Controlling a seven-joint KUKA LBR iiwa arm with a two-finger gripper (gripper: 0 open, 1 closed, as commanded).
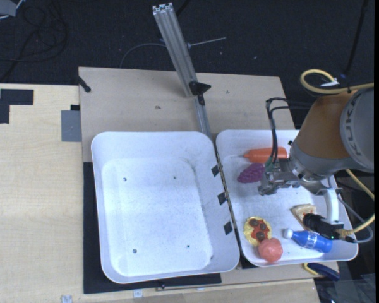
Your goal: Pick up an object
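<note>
The grey KUKA arm with its orange band (331, 134) stood nearest the lens, reaching in over the right-hand shallow white bin (230, 147). The left-hand shallow white bin (155, 204) lay beside it, touching along the shared edge. In the right bin lay an orange plastic carrot (260, 154), a purple bunch of toy grapes (250, 173), a blue plastic bottle (311, 240), a yellow slice of toy pizza (257, 228), a pink rounded fruit (270, 250) and a tan wedge (301, 211). The two-finger gripper (270, 186) hung just beside the grapes, below the carrot; whether it was released or clenched could not be told, and nothing showed between its tips. The pick looked not yet made: every object lay in the bin, so grasp and lift remained.
</note>
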